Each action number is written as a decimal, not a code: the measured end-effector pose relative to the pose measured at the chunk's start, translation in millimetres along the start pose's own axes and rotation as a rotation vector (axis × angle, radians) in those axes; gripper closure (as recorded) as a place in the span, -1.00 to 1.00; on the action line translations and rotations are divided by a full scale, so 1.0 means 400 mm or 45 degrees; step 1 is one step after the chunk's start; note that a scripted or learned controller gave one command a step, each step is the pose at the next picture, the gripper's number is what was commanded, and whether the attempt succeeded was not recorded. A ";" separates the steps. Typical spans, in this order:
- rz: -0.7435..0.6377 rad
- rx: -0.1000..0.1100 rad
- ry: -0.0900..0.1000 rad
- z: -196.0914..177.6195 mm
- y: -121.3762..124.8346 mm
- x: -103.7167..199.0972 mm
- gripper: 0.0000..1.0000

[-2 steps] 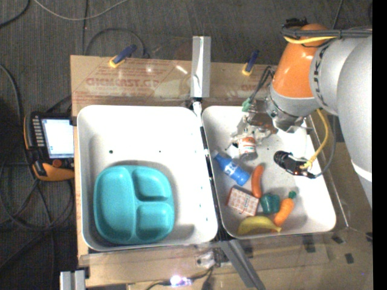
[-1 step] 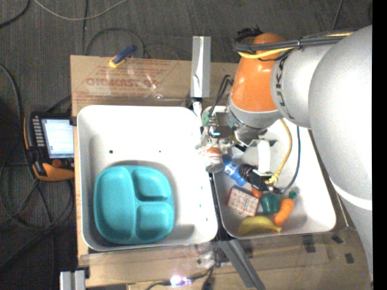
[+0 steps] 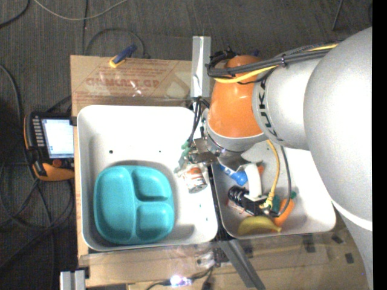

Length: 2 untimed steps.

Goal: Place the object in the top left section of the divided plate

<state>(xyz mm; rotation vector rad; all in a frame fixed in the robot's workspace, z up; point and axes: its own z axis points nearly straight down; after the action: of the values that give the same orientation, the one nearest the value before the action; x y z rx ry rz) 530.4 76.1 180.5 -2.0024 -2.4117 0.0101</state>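
Grey arm is reaching in from the frame's right, with its gripper hanging over the small can-like object. That object is sitting in the left bin, just right of the teal divided plate. I cannot tell whether the gripper is grasping it. The carry should be running left, low and level, toward the plate's upper-left section (release only once centred). I am counting one object, one plate with three sections, and two bins; the right bin is holding several mixed items.

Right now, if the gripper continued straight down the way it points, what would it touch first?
Probably the small can just under the gripper, on the left bin's floor beside the teal divided plate; depth is unclear.
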 end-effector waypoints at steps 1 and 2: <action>0.217 0.001 -0.002 0.001 0.065 0.034 1.00; -0.085 -0.002 -0.003 -0.021 0.056 0.141 1.00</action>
<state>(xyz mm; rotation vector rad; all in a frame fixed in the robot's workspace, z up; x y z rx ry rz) 541.9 135.7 188.6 -1.9224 -2.4794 0.0104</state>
